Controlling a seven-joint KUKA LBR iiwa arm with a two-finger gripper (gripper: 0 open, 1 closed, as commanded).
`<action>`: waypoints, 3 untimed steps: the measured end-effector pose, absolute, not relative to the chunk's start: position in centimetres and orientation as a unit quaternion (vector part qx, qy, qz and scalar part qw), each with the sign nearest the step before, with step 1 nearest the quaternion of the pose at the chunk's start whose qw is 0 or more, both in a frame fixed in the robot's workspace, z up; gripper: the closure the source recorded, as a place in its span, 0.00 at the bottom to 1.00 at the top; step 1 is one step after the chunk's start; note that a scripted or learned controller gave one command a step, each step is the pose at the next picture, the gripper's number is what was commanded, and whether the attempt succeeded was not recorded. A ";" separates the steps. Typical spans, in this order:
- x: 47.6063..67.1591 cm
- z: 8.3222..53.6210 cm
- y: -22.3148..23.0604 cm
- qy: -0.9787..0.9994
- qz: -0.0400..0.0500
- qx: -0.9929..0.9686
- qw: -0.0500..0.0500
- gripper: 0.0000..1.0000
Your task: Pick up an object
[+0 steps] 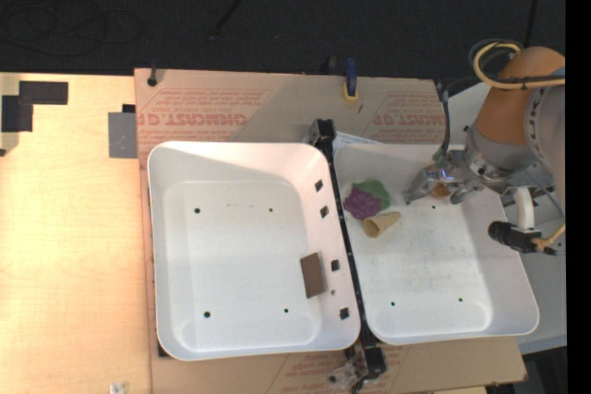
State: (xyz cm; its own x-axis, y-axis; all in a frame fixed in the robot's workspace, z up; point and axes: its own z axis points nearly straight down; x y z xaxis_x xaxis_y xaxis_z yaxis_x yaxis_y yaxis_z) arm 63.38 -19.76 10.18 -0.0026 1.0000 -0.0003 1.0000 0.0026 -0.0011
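Observation:
In the right bin [443, 291], near its back left corner, lies a purple and green bunch of toy grapes [367, 197]. A tan cone-shaped piece [380, 223] rests just in front of it, touching or nearly so. A brown flat block [313, 275] sits in the left bin [231, 244] close to its right wall. My gripper [434, 186] hangs over the back of the right bin, to the right of the grapes and apart from them. It points left and something small and orange-brown shows at its tip.
A black divider with clips [334, 226] runs between the two bins. Brown cardboard [240, 111] lies under and behind the bins. A blue clamp [351, 78] stands at the back edge. The arm's orange band [517, 97] is at the right.

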 end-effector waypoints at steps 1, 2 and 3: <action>63.4 10.2 -19.8 -0.708 0.001 -0.706 0.000 0.00; 63.4 10.2 -19.8 -0.708 0.001 -0.706 0.000 0.00; 64.5 8.7 -21.3 -0.708 0.000 -0.707 0.000 0.00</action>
State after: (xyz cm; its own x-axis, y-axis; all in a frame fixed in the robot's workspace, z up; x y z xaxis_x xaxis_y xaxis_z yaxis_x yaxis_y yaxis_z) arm 64.46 -21.27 8.73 -0.0017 1.0000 -0.0011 1.0000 0.0017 -0.0001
